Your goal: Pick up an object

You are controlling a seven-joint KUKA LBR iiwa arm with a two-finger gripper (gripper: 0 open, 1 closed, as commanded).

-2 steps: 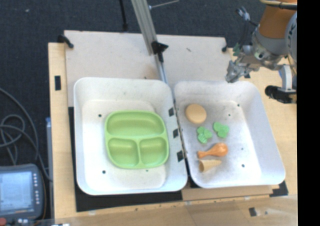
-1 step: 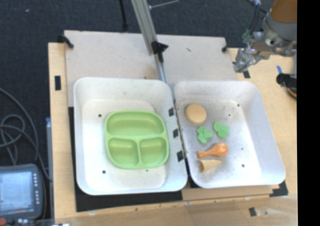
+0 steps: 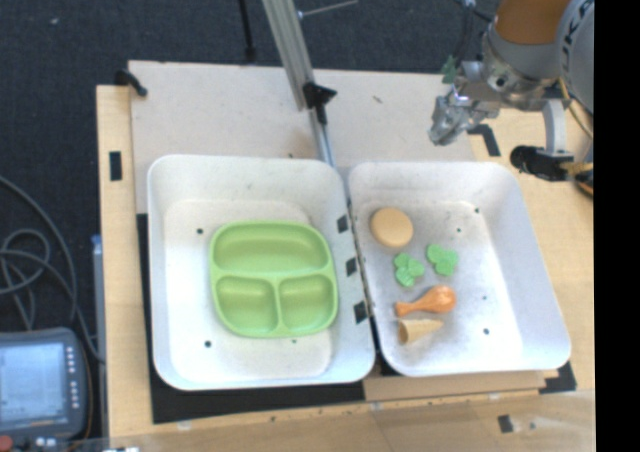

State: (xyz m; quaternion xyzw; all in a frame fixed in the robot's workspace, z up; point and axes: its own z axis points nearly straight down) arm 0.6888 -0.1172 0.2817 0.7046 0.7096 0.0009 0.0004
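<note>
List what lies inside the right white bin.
Right white bin holds a round tan bun, two green leafy pieces, an orange drumstick, a beige cone. Nothing looks covered.

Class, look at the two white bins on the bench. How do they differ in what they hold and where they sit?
The left bin holds a single green divided tray; the right bin holds several small toy foods, including a tan bun and an orange drumstick. The right bin lies nearer the end effector, the left bin farther away. Both are white, shallow, and sit side by side.
</note>
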